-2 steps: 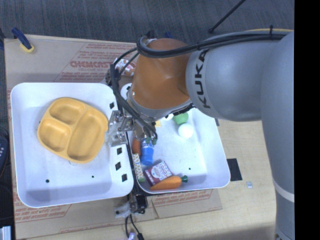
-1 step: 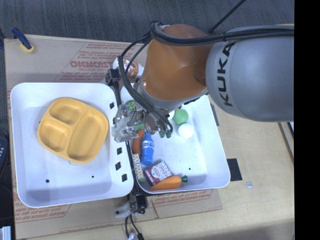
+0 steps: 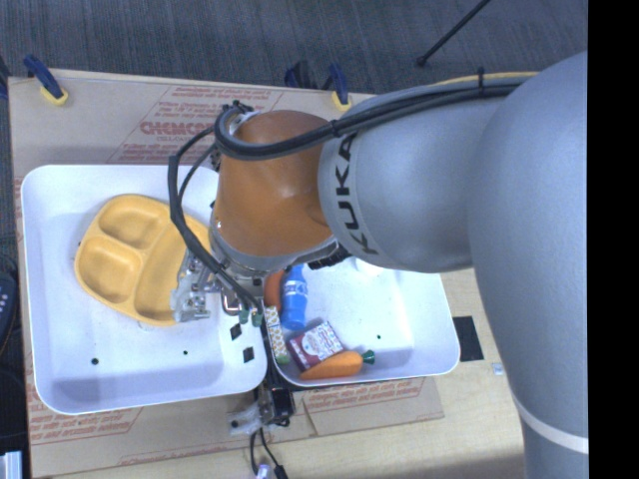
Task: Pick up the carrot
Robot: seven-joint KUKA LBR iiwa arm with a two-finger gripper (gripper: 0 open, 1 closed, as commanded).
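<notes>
The carrot [image 3: 334, 365] is orange with a green stem end and lies at the near edge of the right bin [image 3: 424, 317], just below a small red packet [image 3: 317, 343]. My gripper [image 3: 196, 299] hangs over the left bin [image 3: 60, 367], at the near right rim of the yellow divided plate [image 3: 130, 257], well left of the carrot. The arm's orange band and grey body hide much of both bins.
A blue bottle [image 3: 294, 300] and an orange object [image 3: 272, 287] sit in the right bin beside the packet. Blue clamps [image 3: 45, 78] hold the cardboard sheet under the bins at the far edge. Cables hang at the front between the bins.
</notes>
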